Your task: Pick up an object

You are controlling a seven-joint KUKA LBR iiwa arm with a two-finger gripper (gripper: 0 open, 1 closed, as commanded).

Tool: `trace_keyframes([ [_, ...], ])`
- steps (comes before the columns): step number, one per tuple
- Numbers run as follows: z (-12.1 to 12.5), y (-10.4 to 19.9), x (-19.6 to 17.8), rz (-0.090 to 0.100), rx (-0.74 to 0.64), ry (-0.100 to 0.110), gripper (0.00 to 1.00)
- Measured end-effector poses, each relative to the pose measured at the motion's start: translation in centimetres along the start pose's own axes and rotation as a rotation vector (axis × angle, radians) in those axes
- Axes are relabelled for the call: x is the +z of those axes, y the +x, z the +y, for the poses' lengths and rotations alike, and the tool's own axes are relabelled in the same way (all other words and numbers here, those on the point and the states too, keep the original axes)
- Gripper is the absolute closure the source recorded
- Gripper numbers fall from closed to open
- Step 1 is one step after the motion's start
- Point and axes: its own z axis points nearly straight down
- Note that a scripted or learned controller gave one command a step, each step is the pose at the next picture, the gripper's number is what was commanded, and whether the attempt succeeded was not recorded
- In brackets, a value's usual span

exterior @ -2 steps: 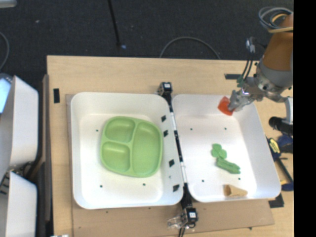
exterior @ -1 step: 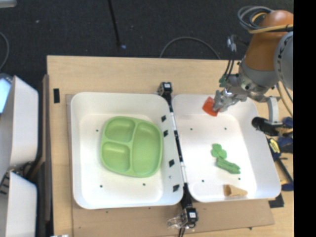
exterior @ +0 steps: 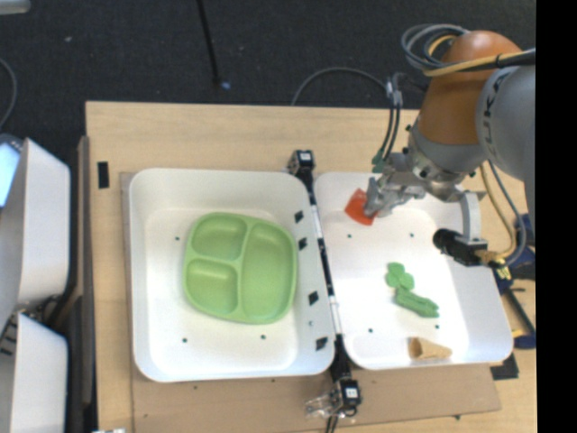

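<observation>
Bench scene, from the near edge back: a tan wedge-shaped piece (exterior: 428,349) lies at the near corner of the right bin (exterior: 469,323), close to its front rim. Just behind it a green, leafy-looking toy (exterior: 411,292) sprawls across the bin floor, well apart from my gripper. In the left bin (exterior: 153,350) a pale green divided plate (exterior: 241,267) sits flat near the middle, its compartments facing up. Both white bins rest side by side on the wooden desk (exterior: 108,133), joined along a seam with small black clips.

Farther back in the right bin, my gripper (exterior: 383,197) hangs low over the far left corner, right at an orange-red object (exterior: 359,209) that lies near the bin's back wall. The object shows just to the left of the gripper and partly under it; whether the gripper is apart, together, or clamped on it I cannot tell from this angle. Above it, my grey wrist and orange band (exterior: 464,70) reach in from the right, cables looping off behind over the dark floor beyond the desk.
</observation>
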Motion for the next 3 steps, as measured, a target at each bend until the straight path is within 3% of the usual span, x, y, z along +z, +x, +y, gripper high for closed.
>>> trace_keyframes([
  [3,-4.1,15.2,-2.2,0.001,-0.002,-0.002,1.00],
])
